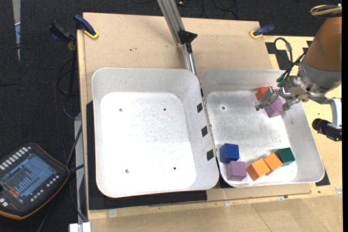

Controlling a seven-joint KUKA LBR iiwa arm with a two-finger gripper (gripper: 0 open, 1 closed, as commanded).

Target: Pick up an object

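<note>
Arm: grey with an orange band, reaching in from the right edge of the worktop [141,41] over the far right corner of the right bin [244,117].
Gripper: the gripper [273,100] hangs low over the right bin's far right part; a purple block [274,107] sits between its fingers, so it looks closed on that block, though whether the block is off the bin floor cannot be told.
Orange-red block: a small orange-red block [263,93] lies just beside the purple block, on its far left side, touching or nearly touching it.
Near edge of right bin: four blocks lie in a loose row along the near wall: a blue block [229,151] nearest the left wall, a second purple block [236,170] just in front of it, an orange block [261,166] to its right, and a green block [284,157] at the right end, touching the orange one.
Left bin: the left bin [109,84] stands side by side with the right one, their inner walls meeting at the middle of the worktop.
Off the worktop: a handheld control pendant [27,179] lies on the dark floor beyond the left edge.
Far edge: blue and yellow clamps [87,27] grip the worktop's far corners.
</note>
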